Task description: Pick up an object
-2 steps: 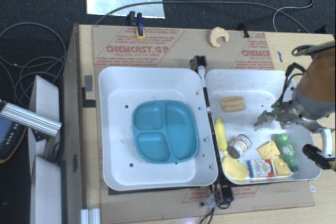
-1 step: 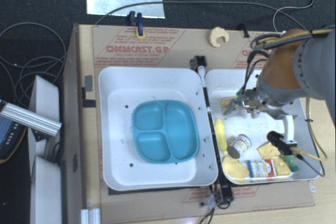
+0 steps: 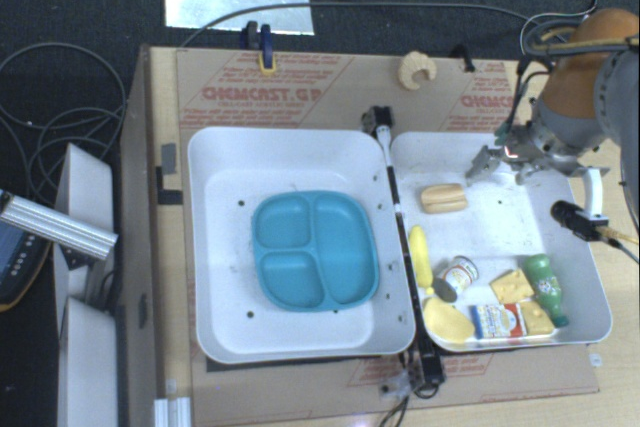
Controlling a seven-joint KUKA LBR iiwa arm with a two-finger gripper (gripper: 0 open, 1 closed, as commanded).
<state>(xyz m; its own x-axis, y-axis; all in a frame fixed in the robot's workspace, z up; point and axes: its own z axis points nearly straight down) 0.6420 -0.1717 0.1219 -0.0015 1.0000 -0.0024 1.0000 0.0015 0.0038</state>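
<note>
Jaws (image 3: 503,159) hang low over the far part of the right bin (image 3: 600,320), fingers spread apart, nothing between them.

Nearest object: tan bread roll (image 3: 443,198), just beside the jaws, toward the near edge and slightly left in the camera view. Long axis runs left-right, roughly across the line of approach. Likely pick candidate; a short drop toward the viewer and left should bring the jaws over it, judged from this angle only.

Farther out, along the divider: yellow banana (image 3: 419,256), long axis running near-far. Beyond that, a small tin can (image 3: 458,276) on its side.

Farthest from jaws, crowded in the near strip of the right bin: yellow lemon-like piece (image 3: 446,321), small carton (image 3: 494,320), cheese wedge (image 3: 511,286), green bottle (image 3: 545,283). Several touching; hard to isolate.

Left bin (image 3: 215,215), well apart from jaws: holds one blue divided plate (image 3: 315,249), its compartments bare.

Tabletop (image 3: 330,85) behind the bins: one beige lump (image 3: 418,69).
</note>
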